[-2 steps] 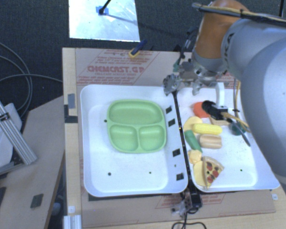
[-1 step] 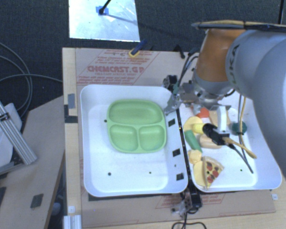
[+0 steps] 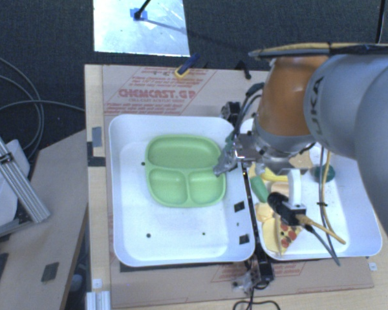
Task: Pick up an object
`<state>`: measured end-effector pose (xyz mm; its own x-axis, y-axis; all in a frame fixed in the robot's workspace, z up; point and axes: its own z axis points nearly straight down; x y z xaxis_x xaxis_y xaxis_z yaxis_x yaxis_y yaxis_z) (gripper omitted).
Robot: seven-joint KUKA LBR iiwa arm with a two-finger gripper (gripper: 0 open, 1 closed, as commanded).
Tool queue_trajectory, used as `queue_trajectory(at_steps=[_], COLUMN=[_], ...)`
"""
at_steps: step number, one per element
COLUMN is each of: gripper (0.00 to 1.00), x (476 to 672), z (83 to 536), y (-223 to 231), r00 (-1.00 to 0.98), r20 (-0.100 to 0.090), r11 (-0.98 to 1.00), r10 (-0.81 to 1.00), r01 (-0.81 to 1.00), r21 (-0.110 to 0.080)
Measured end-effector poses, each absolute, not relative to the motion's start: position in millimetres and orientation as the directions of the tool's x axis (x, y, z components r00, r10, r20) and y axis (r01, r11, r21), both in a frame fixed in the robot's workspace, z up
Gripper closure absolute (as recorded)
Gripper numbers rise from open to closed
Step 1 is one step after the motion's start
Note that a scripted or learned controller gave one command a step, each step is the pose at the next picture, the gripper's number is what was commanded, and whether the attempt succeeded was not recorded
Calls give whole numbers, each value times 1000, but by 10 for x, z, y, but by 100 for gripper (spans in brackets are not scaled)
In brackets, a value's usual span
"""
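A light green divided plate lies in the left white bin. My gripper hangs at the plate's right rim, close to the wall between the two bins. The view does not let me tell whether it touches the plate. Just right of it, in the right bin, lie a green pickle-shaped toy, some yellow pieces and a pizza slice toy. The grey arm with its orange band covers much of the right bin.
The bins rest on a cardboard sheet with red print. A dark green round piece peeks out beside the arm in the right bin. A metal frame stands at the far left.
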<state>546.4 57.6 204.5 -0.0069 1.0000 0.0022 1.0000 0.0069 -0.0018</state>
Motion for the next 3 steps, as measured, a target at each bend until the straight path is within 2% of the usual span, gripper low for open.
queue_trajectory(at_steps=[1,2,3], gripper=[100,100,100], x=[5499,5304,6024], z=[2147,1894,1846], y=[556,1227,811], r00=[-5,-10,2], r20=[2,3,-1], r11=[5,10,-2], r10=[1000,1000,1000], r01=[1000,1000,1000], r21=[4,-2,6])
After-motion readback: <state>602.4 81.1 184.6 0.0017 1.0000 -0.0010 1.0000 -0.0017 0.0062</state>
